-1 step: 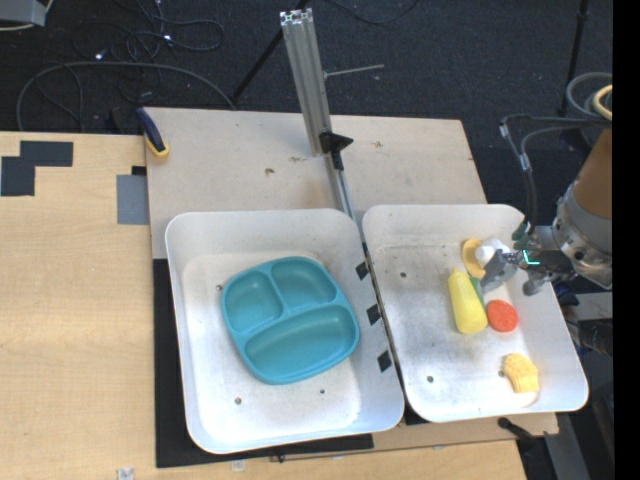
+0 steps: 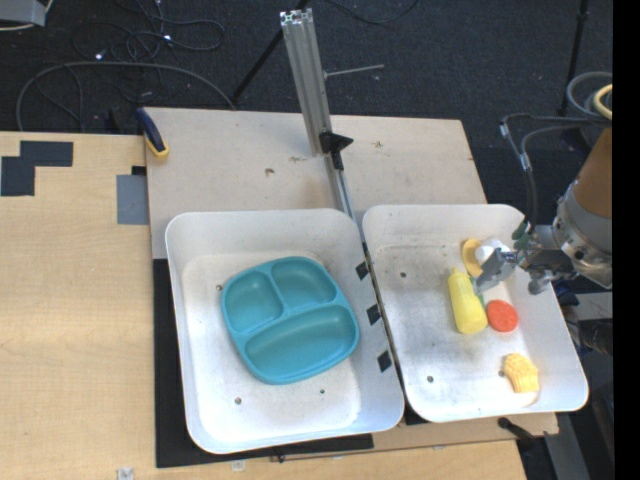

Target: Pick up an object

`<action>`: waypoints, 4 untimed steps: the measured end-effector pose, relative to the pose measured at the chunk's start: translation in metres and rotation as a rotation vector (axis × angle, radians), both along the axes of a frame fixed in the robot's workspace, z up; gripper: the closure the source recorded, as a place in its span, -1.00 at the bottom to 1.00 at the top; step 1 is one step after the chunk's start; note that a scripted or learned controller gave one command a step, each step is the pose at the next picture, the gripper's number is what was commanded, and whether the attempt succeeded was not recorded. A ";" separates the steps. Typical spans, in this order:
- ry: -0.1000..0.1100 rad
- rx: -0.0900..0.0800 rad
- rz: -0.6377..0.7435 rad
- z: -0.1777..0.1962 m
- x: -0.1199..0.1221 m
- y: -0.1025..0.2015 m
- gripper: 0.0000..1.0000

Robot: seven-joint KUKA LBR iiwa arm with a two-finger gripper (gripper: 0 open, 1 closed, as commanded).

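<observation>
In the right bin several small toys lie close together. A yellow cylinder lies lengthwise, with an orange-red ball touching its right side. Near the front right corner is a yellow corn-like piece. At the back, a small yellow curved piece is partly hidden by a fingertip. My gripper reaches in over the bin's right rim, just above the ball and right of the curved piece. It looks open, with nothing between its fingers.
The left bin holds a teal divided plate. A metal post stands behind the bins. Black clips mark the seam between the two bins. Cables lie on the dark floor at the back.
</observation>
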State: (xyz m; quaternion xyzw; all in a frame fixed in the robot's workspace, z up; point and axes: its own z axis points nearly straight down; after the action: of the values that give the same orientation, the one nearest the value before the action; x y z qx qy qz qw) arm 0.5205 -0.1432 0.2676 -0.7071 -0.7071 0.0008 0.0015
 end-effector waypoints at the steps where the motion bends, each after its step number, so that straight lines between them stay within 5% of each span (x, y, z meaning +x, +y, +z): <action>1: 0.004 0.001 -0.001 -0.046 -0.001 -0.006 -1.00; 3: 0.005 0.002 0.000 -0.155 -0.010 -0.004 -1.00; 4: 0.003 0.001 -0.005 -0.142 -0.010 -0.006 1.00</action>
State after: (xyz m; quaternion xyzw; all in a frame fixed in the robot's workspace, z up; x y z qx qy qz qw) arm 0.5108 -0.1490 0.1251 -0.7090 -0.7052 0.0016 0.0028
